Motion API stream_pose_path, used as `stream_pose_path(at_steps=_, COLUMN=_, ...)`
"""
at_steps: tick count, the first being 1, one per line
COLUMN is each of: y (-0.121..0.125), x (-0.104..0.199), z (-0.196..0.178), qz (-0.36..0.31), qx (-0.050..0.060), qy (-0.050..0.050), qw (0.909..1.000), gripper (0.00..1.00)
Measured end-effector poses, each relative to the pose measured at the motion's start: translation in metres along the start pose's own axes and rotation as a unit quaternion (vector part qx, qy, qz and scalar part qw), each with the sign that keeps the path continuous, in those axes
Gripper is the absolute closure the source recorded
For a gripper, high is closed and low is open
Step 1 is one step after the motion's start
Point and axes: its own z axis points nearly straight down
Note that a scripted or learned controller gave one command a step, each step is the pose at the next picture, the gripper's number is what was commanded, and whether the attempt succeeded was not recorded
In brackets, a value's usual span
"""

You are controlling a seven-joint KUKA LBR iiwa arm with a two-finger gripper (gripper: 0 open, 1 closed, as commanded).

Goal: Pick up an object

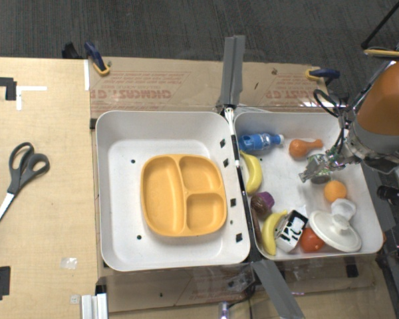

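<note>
Over the right-hand shallow white bin, the grey arm's hand hung low near the far side, its metal tip between the orange carrot-shaped toy and the small orange ball. Whether it was wide or narrow could not be told, and nothing was seen held. Candidates lay close: the blue plastic bottle, two yellow bananas, a purple plum-like piece, a white lidded cup. The yellow divided plate sat alone in the left bin. The step looked like the approach; next would be descending squarely over one item and closing.
</note>
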Motion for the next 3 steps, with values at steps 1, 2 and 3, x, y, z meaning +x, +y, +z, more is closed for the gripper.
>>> stream_pose_path(at_steps=1, y=0.001, x=0.000, z=-0.010, qz=0.000, qx=-0.001, qy=-0.001, qw=1.0000, gripper=1.00)
stream_pose_path(at_steps=2, y=0.001, x=0.000, z=-0.010, qz=0.000, qx=-0.001, qy=-0.001, qw=1.0000, gripper=0.00)
stream_pose_path(at_steps=3, y=0.012, x=-0.001, z=0.014, qz=0.053, qx=0.000, qy=0.000, qw=0.9986, gripper=0.00)
